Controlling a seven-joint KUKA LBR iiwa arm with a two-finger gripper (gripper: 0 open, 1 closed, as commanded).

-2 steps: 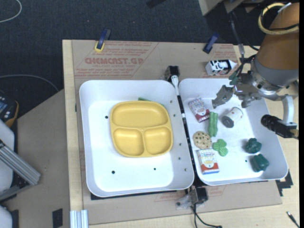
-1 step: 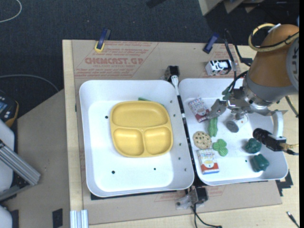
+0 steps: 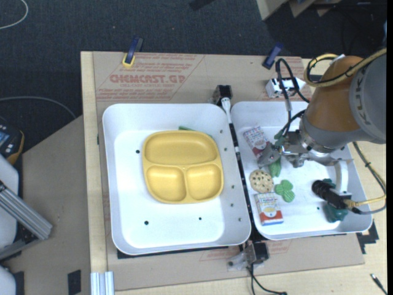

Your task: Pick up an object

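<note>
Reaching in from the right, the grey arm with the orange band (image 3: 334, 109) hangs low over the right white bin (image 3: 307, 231). Its gripper (image 3: 271, 154) is near the left side of that bin. I cannot tell how far the gripper is open, or if it has hold of anything.

A thin green piece (image 3: 274, 167) lies right under the gripper, and I cannot tell if they touch. A small crinkly packet with red and white print (image 3: 252, 135) lies just beside the gripper, nearer the back of the bin. Its words are too small to read. A round brown cookie with dark dots (image 3: 261, 180) lies in front of the gripper. A bumpy green toy (image 3: 285, 191) is just beside the cookie. A little red and white box (image 3: 269, 209) rests at the front wall, and its label is too blurry to read. A small teal thing (image 3: 335, 212) sits in the front right corner.

The left white bin (image 3: 123, 183) holds a yellow plastic plate with three parts (image 3: 182, 165). A bit of green (image 3: 186, 128) peeks out behind the plate.

Both bins rest on a brown board (image 3: 153, 78). Red letters on the board look like "CHEMCAST G.P".
</note>
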